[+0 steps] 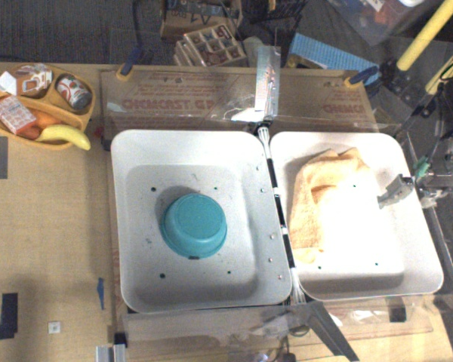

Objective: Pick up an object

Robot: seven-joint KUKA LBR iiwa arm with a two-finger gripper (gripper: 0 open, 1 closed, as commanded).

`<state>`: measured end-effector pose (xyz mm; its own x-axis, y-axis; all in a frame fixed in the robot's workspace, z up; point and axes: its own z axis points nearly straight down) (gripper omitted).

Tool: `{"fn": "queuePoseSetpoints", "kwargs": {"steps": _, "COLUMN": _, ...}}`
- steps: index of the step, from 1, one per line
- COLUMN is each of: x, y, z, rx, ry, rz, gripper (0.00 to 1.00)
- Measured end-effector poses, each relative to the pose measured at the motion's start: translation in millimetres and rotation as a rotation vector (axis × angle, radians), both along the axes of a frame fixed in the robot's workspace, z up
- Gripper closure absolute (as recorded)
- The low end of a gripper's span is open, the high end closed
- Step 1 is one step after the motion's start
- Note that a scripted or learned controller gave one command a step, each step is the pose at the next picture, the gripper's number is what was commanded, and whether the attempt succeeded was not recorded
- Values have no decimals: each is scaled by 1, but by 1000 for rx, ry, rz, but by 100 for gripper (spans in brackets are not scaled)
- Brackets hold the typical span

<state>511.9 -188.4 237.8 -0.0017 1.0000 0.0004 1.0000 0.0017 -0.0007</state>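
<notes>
While a smooth round teal bowl [195,225] is sitting upturned in the left bin [136,164], the gripper [396,189], its state unclear, is hovering beside a soft, rumpled yellow cloth [317,202].

Tan bench [45,225] — dark floor [60,13] behind, strewn with cluttered boxes [211,40].

Tool [397,188] at right, low, reaching leftward

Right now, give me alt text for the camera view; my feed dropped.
A teal bowl sits upside down in the left white bin; a yellow-orange towel lies crumpled in the right bin. The pincer hangs over the right bin's right side, away from both.
</notes>
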Motion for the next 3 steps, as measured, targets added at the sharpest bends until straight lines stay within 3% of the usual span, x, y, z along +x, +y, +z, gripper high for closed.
{"fn": "queuePoseSetpoints", "kwargs": {"steps": 1, "x": 56, "y": 33, "z": -68, "rx": 0, "ry": 0, "rz": -28, "gripper": 0}}
{"fn": "queuePoseSetpoints", "kwargs": {"steps": 2, "x": 106, "y": 66, "z": -139, "rx": -1, "ry": -2, "rz": 37, "gripper": 0}}
{"fn": "queuePoseSetpoints", "kwargs": {"steps": 3, "x": 144, "y": 92, "z": -149, "rx": -4, "ry": -7, "rz": 156, "gripper": 0}}
